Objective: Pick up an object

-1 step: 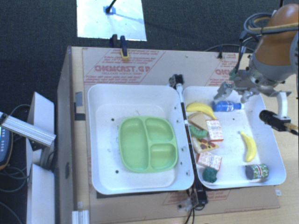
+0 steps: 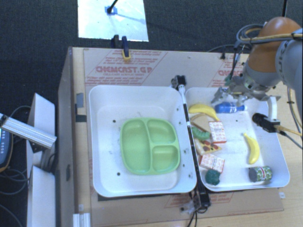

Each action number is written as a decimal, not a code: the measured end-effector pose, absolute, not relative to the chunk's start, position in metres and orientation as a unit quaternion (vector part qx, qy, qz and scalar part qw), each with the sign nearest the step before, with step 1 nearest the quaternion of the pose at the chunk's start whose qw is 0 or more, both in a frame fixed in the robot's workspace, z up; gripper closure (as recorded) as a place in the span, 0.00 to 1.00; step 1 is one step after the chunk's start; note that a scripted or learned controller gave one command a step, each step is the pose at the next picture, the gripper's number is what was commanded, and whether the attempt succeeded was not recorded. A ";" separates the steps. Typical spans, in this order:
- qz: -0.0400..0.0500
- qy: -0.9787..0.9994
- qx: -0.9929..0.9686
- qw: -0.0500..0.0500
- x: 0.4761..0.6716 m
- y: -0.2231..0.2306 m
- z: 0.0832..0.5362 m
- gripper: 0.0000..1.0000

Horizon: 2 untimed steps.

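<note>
The arm (image 2: 279, 46) runs off the right edge; the tool (image 2: 230, 92) partly hides a blue bottle (image 2: 230, 108).

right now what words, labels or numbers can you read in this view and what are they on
"CHEMCAST GP": red print, repeated, on the brown protective sheet lying under the two white bins.
Red-and-white cartons in the right bin: printing too small to read.
Green-labelled can: label blurred.
Blue bottle: label unreadable.

Blue bottle (image 2: 230, 109) lay on side at right bin's far edge; two bananas (image 2: 203, 110) (image 2: 253, 148), can (image 2: 260, 174), cartons (image 2: 218, 132) scattered nearer.
</note>
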<state>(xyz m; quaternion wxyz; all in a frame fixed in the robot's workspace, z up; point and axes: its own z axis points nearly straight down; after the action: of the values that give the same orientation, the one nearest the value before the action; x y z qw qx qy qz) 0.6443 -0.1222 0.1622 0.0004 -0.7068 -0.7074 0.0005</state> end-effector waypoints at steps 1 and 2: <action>0.003 -0.707 -0.707 0.005 0.645 -0.100 0.082 0.00; 0.013 -0.705 -0.709 0.025 0.659 -0.113 0.079 0.00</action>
<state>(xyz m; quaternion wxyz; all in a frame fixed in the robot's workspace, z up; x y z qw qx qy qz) 0.6588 -0.1134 0.0789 0.0248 -0.7089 -0.7048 0.0129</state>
